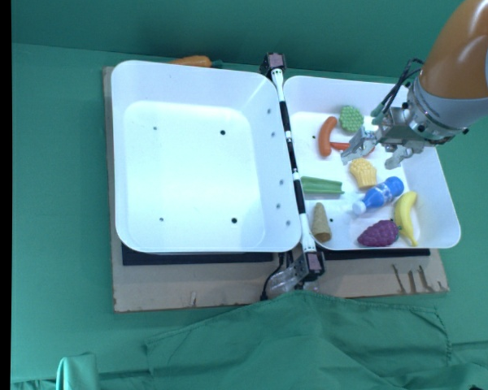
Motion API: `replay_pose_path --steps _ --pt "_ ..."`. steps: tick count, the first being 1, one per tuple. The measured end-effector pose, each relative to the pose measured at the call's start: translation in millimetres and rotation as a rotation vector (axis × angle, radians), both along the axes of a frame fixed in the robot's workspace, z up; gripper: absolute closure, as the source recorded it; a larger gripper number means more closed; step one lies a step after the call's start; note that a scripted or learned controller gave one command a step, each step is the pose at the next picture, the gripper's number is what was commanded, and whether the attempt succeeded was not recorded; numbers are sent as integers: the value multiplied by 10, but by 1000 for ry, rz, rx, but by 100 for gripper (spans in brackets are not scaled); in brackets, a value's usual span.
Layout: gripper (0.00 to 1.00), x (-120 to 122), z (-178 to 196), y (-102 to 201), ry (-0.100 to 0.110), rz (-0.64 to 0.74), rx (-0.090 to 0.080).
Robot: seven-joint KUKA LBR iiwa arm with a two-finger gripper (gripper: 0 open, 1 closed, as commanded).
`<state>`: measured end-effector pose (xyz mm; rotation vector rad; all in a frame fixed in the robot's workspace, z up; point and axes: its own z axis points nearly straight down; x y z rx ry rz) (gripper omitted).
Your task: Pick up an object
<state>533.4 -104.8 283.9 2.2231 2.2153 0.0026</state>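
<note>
Counter (65,177): green cloth, two shallow white bins side by side on a cardboard sheet (187,295).

Left bin (130,88): bare white floor with a few dark dots.

Right bin (439,210), contents:
- orange-red sausage (326,136), near the far left, beside a small orange piece.
- green textured item (350,118), at the far side, just right of the sausage.
- yellow corn-like piece (363,172), centre, just below the claw.
- green stalk (320,186), lying flat by the left wall.
- blue and white bottle (379,195), on its side, just beside the corn-like piece.
- tan cone (320,222), near front left.
- purple grape bunch (378,233), front, touching the banana.
- yellow banana (406,216), front right.

Claw (380,150): over the right bin's middle, fingers spread, nothing between them.

Behind the left bin: orange item (192,60), on the counter.
</note>
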Motion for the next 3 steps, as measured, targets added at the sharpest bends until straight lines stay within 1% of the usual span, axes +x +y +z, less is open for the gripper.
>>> replay_pose_path --steps 1,2,3 --pt "0 -79 -899 -538 8 -6 -1" --pt "100 -50 -731 -518 -6 -3 -4" --pt "100 350 -75 -842 -10 0 -6"
